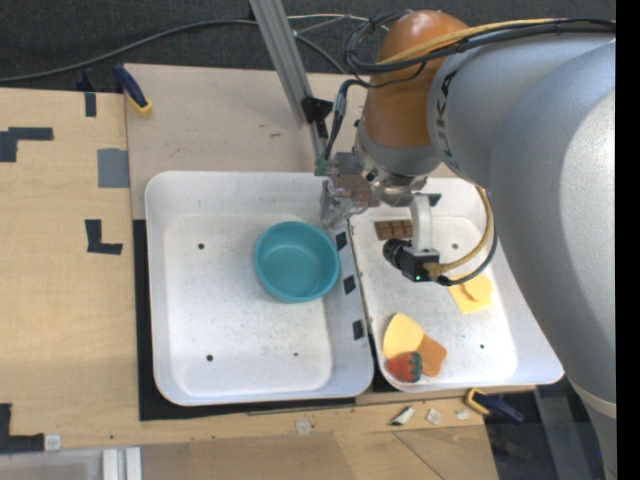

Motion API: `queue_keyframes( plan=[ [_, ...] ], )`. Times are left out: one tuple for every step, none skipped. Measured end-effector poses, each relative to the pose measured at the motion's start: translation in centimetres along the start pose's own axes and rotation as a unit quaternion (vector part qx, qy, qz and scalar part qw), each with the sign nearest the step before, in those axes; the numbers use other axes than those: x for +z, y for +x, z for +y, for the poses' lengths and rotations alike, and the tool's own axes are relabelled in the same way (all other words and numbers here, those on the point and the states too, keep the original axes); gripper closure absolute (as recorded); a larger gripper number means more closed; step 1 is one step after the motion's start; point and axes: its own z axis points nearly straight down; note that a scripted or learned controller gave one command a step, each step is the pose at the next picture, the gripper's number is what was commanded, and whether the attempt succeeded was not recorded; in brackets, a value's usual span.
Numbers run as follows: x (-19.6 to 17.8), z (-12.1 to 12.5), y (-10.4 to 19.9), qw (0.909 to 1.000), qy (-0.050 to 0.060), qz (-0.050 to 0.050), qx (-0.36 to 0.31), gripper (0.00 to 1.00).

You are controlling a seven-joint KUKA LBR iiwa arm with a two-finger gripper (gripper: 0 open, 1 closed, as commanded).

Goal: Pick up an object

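Observation:
A teal bowl (294, 261) stands upright in the left white bin (200, 348), toward its right side. My gripper (333, 211) hangs over the ridge between the two bins, just above the bowl's upper right rim and very close to it. The orange band and grey wrist hide much of the gripper from above. In the right bin (505, 358) lie a brown block (393, 230), a flat yellow square (473, 294), a yellow wedge (402, 332), an orange piece (433, 350) and a small red item (405, 367).
A slanted metal pole (283, 48) rises behind the bins, close to the wrist. Cables run along the dark back edge. Blue and yellow clamps sit at the board's top left (133, 90) and bottom right (490, 403).

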Motion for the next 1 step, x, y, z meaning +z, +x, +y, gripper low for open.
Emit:
queue_keyframes(
  plan=[
    [-0.66,1.12,4.22,1.0000,-0.001,0.000,0.000,1.00]
  ],
)
